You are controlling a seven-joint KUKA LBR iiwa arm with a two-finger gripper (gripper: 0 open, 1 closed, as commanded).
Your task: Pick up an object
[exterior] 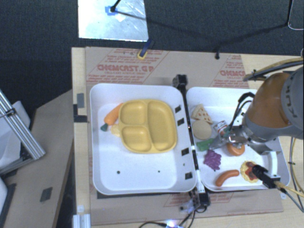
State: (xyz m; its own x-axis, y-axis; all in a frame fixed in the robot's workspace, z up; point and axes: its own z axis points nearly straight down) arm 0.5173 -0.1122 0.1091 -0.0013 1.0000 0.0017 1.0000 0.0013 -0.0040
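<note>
We're hovering our pincer [224,136] low in the right bin [228,95], near its middle, among the cream egg [202,129], green leaf [205,145] and orange piece [236,149]; we cannot tell its state, so next comes a clean descent onto one item.

The bench [118,63], covered with printed brown board, bears two white bins, left [102,127] and right [223,95], side by side.
</note>
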